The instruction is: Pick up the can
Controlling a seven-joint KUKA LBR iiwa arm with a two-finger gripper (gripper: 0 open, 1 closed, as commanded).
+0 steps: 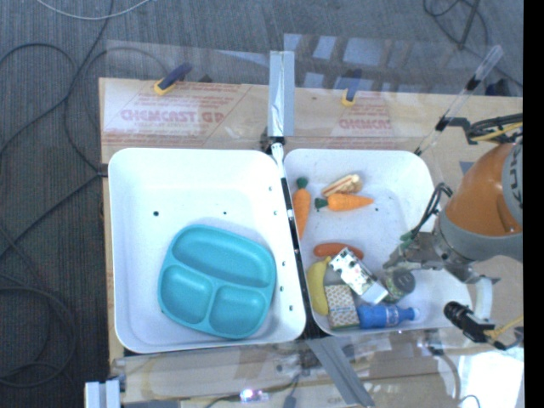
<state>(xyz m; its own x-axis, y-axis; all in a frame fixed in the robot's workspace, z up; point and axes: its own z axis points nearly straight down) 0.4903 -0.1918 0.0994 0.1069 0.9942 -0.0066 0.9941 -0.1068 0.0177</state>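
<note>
The can (400,281) looks like a small grey round-topped cylinder in the right bin (399,164), near its front right. It stands next to a white packet (350,270) and just above a blue bottle (384,316). My gripper (410,256) hangs directly over the can's far side, very close to it or touching it. The grey wrist and orange band (481,195) rise to the right. The wrist partly hides the can's right edge.
The right bin also holds two carrots (347,201) (302,212), a tan stick (342,184), a red sausage (337,250), a yellow banana (317,286) and a patterned box (341,305). A teal divided plate (219,280) lies in the left bin (144,194).
</note>
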